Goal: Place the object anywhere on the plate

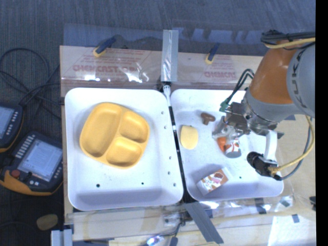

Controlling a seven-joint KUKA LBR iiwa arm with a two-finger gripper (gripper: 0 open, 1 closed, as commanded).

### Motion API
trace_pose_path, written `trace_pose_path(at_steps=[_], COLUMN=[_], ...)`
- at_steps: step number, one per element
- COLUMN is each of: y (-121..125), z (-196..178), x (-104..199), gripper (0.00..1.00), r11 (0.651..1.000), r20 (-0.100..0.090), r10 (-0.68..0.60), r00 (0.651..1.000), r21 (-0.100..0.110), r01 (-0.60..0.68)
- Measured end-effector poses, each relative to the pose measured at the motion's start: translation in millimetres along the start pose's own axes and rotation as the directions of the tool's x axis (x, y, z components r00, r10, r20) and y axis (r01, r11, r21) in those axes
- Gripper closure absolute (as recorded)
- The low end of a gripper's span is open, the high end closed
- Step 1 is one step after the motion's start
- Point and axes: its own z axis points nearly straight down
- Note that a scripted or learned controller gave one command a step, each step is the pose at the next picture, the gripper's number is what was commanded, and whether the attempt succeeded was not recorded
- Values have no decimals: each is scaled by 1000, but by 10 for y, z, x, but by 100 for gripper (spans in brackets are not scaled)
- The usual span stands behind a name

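Nearest the camera, at the front of the right bin (266, 188), lies a small carton (212, 181) with a picture on its face, flat and slightly turned. Behind it the gripper (229, 136) hangs low over a small orange-and-white object (229, 145), which sits mid-bin just under the wrist. I cannot tell from this angle whether the object is between the jaws or merely beneath them, and the state of the jaws is hidden by the wrist body. A pale yellow oval piece (189, 137) rests near the bin's left wall, and a small brown piece (207, 118) lies behind it, both apart from the gripper. The yellow plate (114, 134), with three compartments, sits in the left bin (77, 188), well apart from the arm. My judgement: the step in hand is the pick of the orange-and-white object. To do it well I would centre the jaws over its body, descend straight, close firmly, then lift clear of the divider between the bins before crossing. Any compartment of the plate will do for release; lower before letting go so it does not bounce out.
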Motion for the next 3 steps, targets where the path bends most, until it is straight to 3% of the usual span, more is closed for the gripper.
trace_pose_path(at_steps=[1,2,3], y=[-115,-293,-62], z=[59,560,793], x=[714,1715,2239], gripper=[100,100,100], r11=[996,1000,999], r20=[-3,-2,-1], r10=[-93,-28,-52], r00=[996,1000,999], r21=[2,3,2], r01=[93,28,52])
